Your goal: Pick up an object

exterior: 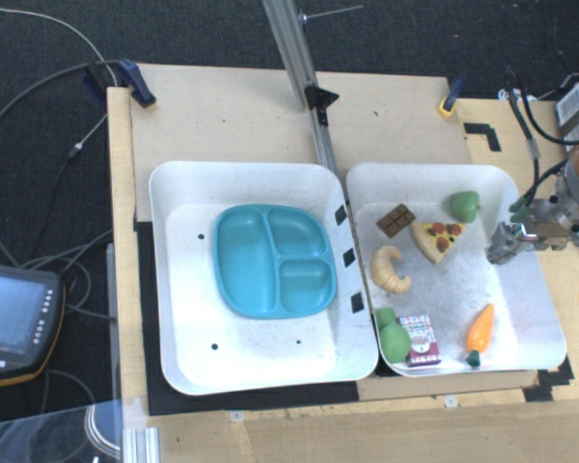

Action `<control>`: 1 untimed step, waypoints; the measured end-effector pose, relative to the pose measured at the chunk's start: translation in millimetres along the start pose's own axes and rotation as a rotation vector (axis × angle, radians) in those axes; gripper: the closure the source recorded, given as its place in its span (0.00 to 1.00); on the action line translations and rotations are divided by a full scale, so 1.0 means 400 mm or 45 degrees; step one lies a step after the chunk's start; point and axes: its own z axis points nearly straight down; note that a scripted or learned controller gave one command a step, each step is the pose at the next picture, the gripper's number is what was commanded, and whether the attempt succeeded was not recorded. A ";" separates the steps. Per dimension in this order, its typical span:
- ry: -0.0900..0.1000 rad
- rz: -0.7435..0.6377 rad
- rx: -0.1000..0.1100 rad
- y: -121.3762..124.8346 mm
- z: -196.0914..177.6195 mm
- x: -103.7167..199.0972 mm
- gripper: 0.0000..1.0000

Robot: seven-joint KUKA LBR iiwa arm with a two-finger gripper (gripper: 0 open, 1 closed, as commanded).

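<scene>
Closest to the lens in the right white bin is a small red-and-white carton lying flat at the front edge, with a green toy pear touching its left side and an orange plastic carrot a bit off to the right. Further back there's a tan toy croissant, a yellow pizza slice with red toppings, a brown chocolate-bar piece and a green toy pepper.

The metal gripper hangs over the right side of that bin, near the pizza but apart from it, nothing pinched; can't tell how the fingers are set.

The left white bin holds a turquoise divided plastic plate.
</scene>
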 end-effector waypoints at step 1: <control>0.001 0.000 0.005 0.003 -0.070 0.000 1.00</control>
